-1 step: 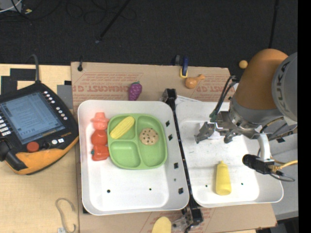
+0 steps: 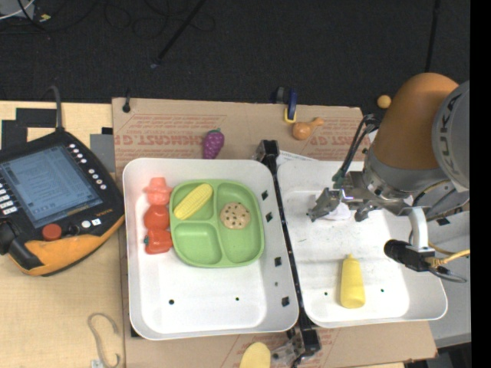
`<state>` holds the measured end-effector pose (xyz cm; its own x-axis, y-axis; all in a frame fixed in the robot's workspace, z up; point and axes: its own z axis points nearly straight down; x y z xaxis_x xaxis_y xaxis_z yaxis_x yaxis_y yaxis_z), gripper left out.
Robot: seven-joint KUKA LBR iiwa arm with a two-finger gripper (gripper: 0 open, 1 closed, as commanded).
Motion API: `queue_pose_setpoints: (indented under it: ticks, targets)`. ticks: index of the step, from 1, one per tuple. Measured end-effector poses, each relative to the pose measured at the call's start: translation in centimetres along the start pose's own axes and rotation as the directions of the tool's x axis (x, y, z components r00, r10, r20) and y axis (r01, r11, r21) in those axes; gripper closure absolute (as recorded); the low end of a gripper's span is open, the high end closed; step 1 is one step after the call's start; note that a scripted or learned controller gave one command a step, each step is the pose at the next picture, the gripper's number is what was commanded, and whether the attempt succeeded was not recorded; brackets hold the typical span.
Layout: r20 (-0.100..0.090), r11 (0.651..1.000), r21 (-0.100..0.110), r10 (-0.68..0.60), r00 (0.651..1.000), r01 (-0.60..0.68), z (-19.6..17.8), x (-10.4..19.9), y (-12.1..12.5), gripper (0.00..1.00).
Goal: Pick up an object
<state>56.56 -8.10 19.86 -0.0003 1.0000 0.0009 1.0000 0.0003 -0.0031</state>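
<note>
Camera view has the gripper (image 2: 337,205) hovering in the right bin (image 2: 430,309), fingers spread and holding nothing, while the yellow mustard bottle (image 2: 351,281) lies near at its six o'clock, long axis running twelve-to-six.

Two white bins (image 2: 153,297) sit side by side; one green divided plate (image 2: 217,245), one corn cob (image 2: 192,200), one cookie (image 2: 235,216), one red figure (image 2: 156,217), one yellow bottle (image 2: 352,281), one control tablet (image 2: 50,194).
</note>
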Motion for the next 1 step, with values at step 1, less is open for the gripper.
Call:
queue_pose_setpoints:
  ticks: [1]
  targets:
    - [0.000,1.000,0.004,-0.001,1.000,0.001,4.54,0.13,0.51,0.00]
